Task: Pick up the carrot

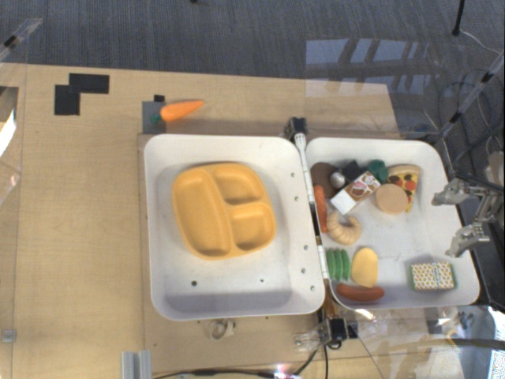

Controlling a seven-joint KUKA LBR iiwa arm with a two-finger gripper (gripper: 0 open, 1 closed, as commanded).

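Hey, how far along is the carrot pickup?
Nothing looks done yet: the carrot lies on the bench beyond the far edge of the left bin. The hand hangs open at the right rim of the right bin, holding nothing. Reaching, grasping and lifting are all left.

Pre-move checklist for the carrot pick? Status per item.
1. Carrot located: ok. The carrot lies on the bench behind the left bin, outside both bins.
2. Carrot free of neighbours: cannot tell. Its green end sits against or near a grey block.
3. Gripper empty: ok. The gripper has nothing between its fingers.
4. Gripper open: ok.
5. Gripper above carrot: not ok. It sits at the right side of the right bin, far from the carrot.
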